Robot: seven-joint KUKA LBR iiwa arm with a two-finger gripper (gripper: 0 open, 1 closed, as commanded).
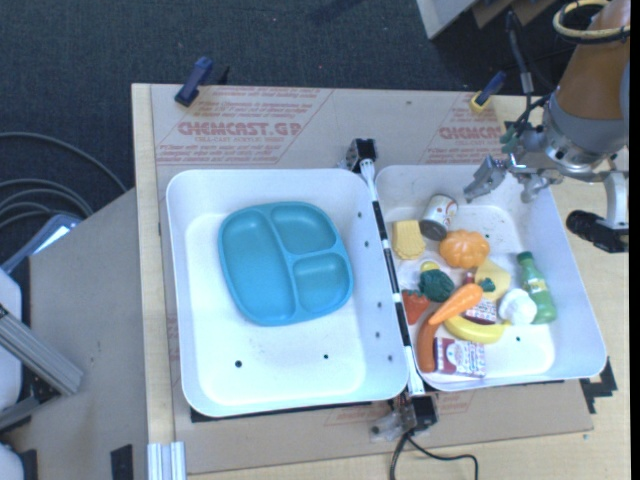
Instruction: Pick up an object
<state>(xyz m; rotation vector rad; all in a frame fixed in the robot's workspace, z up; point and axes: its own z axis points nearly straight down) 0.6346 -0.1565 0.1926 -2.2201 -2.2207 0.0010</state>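
White plastic, two shallow bins side by side on the bench (300,128). The left bin (200,358) holds a blue divided tray (285,263), lying flat toward its middle. The right bin (575,338) carries the heap: a yellow block (408,239) near the divider, a small tin can (437,213) tipped on its side above it, an orange pumpkin-like piece (465,249) just beside the can, a dark green broccoli piece (436,285), a carrot (455,303) slanting across a banana (472,329), a green bottle (535,288) with a white cap toward the right wall, and a red-and-white packet (460,356) at the lower edge. Several of these touch or overlap one another.

My gripper (508,180) hangs at the upper right of the frame, over the far part of the right bin, above and to the right of the can. My jaws stand apart, one finger (482,182) reaching left and the other down to the right, with nothing between them. My orange-banded wrist sits at the frame's right edge.
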